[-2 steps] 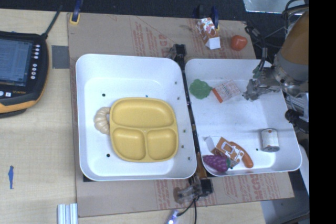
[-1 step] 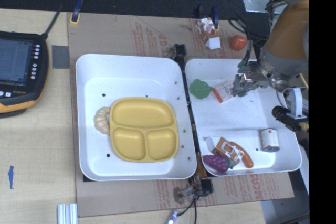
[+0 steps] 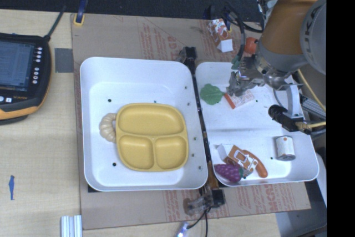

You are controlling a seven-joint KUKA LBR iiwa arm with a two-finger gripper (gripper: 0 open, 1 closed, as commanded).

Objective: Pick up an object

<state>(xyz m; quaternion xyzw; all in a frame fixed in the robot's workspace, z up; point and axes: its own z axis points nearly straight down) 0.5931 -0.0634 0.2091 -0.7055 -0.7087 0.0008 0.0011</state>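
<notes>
My gripper (image 3: 238,87) hangs low over the upper part of the right bin (image 3: 260,130). Directly under it lie a small orange piece (image 3: 228,101) and a white packet with red print (image 3: 244,99). A green leaf-shaped toy (image 3: 211,93) lies just left of the gripper, close to the bin's left wall. The arm's grey wrist and orange band (image 3: 288,25) cover the bin's upper right corner.
Purple grapes (image 3: 228,172), a boxed snack and an orange sausage (image 3: 254,162) sit at the right bin's front. A white can (image 3: 284,147) lies at its right. The left bin (image 3: 94,91) holds a yellow divided plate (image 3: 151,136) and a tan item (image 3: 107,126).
</notes>
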